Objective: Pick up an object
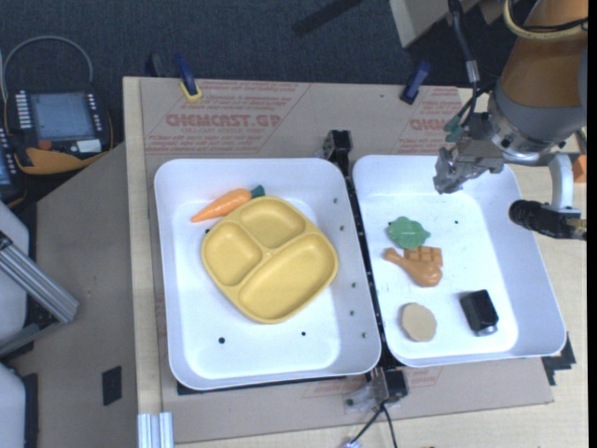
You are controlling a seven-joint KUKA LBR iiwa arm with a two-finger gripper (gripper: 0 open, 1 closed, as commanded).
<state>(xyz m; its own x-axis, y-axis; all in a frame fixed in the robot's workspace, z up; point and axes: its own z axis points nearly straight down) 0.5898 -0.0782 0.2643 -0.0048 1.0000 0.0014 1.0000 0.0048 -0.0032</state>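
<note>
Gripper (450, 177) poised over the upper part of the right bin (532, 250), upper right of the frame, hanging from the grey arm with its orange band (558, 7); cannot tell how the jaws stand, and nothing seen between them. Lower in that bin, toward its middle: a green leafy piece (407, 231) touching an orange hand-shaped toy (420, 265) just below it; nearer the bottom, a tan round disc (419, 322) beside a black block (478, 311). In the left bin (177, 250), a yellow divided plate (270, 259) with a carrot (222, 204) against its upper-left rim.
</note>
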